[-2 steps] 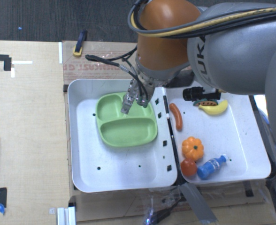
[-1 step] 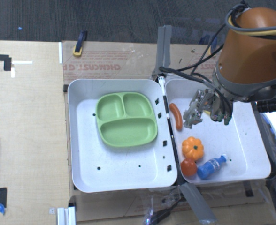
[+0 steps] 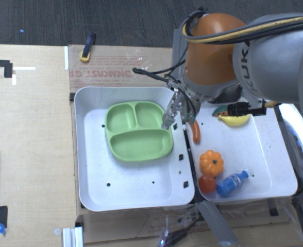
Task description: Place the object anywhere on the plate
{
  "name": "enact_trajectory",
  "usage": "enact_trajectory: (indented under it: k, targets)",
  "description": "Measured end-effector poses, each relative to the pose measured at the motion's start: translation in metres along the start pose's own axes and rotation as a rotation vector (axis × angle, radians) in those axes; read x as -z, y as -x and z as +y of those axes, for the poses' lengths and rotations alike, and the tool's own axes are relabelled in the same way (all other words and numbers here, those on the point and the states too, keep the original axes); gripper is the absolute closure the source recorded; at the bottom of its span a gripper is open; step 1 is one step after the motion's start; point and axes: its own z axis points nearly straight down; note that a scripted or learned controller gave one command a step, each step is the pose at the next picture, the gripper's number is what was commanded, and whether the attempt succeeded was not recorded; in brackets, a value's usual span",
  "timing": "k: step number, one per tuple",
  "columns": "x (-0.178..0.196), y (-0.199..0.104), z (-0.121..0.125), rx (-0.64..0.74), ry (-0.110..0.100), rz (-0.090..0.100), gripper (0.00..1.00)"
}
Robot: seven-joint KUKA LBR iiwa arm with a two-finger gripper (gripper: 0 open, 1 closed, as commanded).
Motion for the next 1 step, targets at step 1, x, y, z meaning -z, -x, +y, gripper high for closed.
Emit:
enact_trajectory:
  k: [1]
  targets:
    - [0.0094, -0.0136, 0.0509, 0.088, 0.001, -0.003, 1.0]
